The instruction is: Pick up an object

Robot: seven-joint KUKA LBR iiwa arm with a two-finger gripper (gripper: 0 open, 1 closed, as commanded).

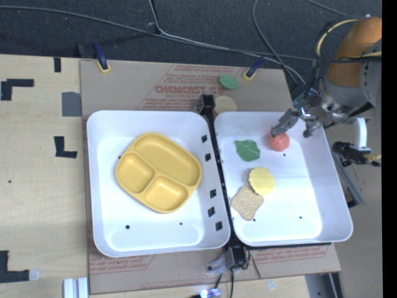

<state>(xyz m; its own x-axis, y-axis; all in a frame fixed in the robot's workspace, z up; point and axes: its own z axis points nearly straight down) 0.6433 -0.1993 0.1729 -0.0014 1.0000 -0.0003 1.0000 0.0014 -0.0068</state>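
We take the right bin (322, 185) as our landmark. Inside it we see four small things: a red ball (280, 142) near the far edge, a green leaf-shaped piece (247, 149) just to the ball's left, a yellow round piece (262, 180) toward the middle, and a tan slice that looks like bread (247, 203) touching the yellow piece on its near-left side.

The arm reaches in over the bin's far right corner, and its claw (283, 126) hangs right above the red ball, at the ball's upper edge. We cannot tell from this slant whether the claw is open or closed, nor whether it touches the ball (the two overlap in the view, which settles nothing). Nothing is visibly held.

To the left of the right bin, sharing a black-clipped seam with it, sits the left bin (102, 185), and in it lies a yellow tray (159, 171) with three compartments, turned at an angle.

Beyond the right bin's far left corner, on the cardboard sheet (180, 89) covering the worktop, we see a small green round thing (228, 81) and a pale disc (226, 103) just nearer the bin. Two clamps with yellow tips (101, 59) pin the cardboard's far edge.
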